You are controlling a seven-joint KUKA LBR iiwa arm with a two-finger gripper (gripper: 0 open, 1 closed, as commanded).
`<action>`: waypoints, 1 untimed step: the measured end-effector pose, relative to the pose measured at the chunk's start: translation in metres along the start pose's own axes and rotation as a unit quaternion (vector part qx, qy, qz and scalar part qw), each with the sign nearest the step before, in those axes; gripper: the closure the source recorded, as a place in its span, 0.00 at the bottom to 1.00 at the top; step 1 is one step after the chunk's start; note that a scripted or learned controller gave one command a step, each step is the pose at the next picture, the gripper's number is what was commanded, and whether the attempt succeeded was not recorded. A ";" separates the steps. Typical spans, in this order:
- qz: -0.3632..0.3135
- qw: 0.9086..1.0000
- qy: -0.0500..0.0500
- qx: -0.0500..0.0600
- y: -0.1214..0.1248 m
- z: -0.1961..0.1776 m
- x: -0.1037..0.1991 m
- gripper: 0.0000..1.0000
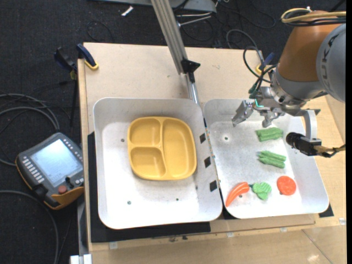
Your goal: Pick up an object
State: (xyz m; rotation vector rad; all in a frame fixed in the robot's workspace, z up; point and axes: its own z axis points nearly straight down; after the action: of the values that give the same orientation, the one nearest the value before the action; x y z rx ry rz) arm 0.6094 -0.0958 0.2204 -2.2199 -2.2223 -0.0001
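Observation:
The right bin (234,147) holds several toy foods. A green pea pod (269,134) lies near its far right, and a second green pod (272,158) lies below it. Along the front edge sit an orange-red carrot (237,192), a small green leafy piece (261,190) and a red slice (286,185). My gripper (254,118) hangs over the far part of the right bin, just up and left of the upper pea pod. Its fingers (240,115) are spread open with nothing between them.
A yellow divided plate (163,148) lies in the middle of the left bin (110,147). A slanted metal pole (173,32) rises behind the bins. A black sensor (300,142) sticks out over the right bin's right rim.

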 end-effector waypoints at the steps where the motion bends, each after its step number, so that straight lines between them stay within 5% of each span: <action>1: 0.000 1.000 0.000 0.002 0.007 0.061 -0.001 0.00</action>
State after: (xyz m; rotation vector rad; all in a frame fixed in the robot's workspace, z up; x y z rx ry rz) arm 0.6164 -0.0963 0.1598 -2.2190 -2.2193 0.0055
